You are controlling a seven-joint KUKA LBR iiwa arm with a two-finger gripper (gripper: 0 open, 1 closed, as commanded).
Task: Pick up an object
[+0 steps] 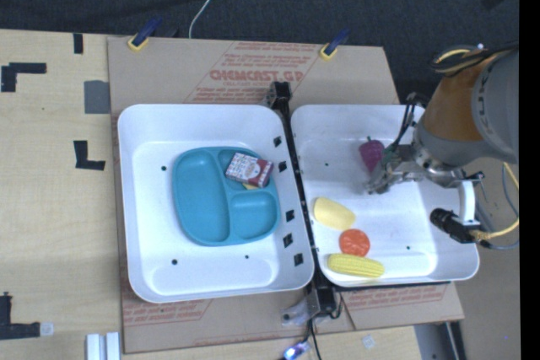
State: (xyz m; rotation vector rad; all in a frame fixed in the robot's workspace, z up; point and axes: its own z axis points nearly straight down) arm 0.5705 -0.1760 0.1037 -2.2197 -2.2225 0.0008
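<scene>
My gripper (377, 180) hangs low in the right bin (337, 126), reaching in from the right, just below and beside a small purple toy (371, 153). Nothing can be made out between its fingertips. Further toward the front of that bin lie a yellow lemon-shaped piece (333, 213), a red-orange tomato (355, 243) and a yellow corn cob (355, 266). The left bin (143, 147) carries a blue divided plate (219, 196) with a small red and white carton (249, 170) on its upper right corner.
A black divider with clips (291, 181) runs between the two bins. Both bins rest on a cardboard sheet (253, 72) held by yellow and blue clamps at the back. The arm's orange band (451, 110) and cables crowd the right bin's right rim.
</scene>
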